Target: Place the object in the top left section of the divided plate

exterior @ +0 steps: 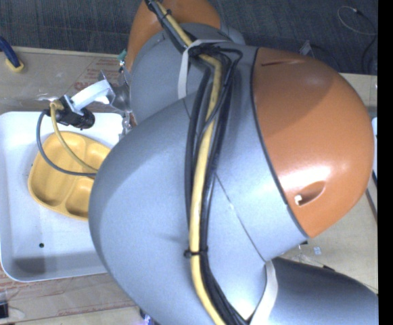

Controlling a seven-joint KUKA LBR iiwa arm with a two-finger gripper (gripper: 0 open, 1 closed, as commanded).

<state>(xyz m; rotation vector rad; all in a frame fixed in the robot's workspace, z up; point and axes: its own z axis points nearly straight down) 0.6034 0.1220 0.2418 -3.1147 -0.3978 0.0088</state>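
Hanging at about 10 o'clock in the view, the hand sits over the far rim of the left white bin, mostly hidden by the arm's own bulk, so I cannot tell whether it is open or closed. Just below it, toward 7 o'clock, the yellow divided plate lies flat in that bin, its right side covered by the grey arm. A small dark speck lies at the plate's 6 o'clock. A small blue thing with a yellow end rests on the worktop at 11 o'clock.
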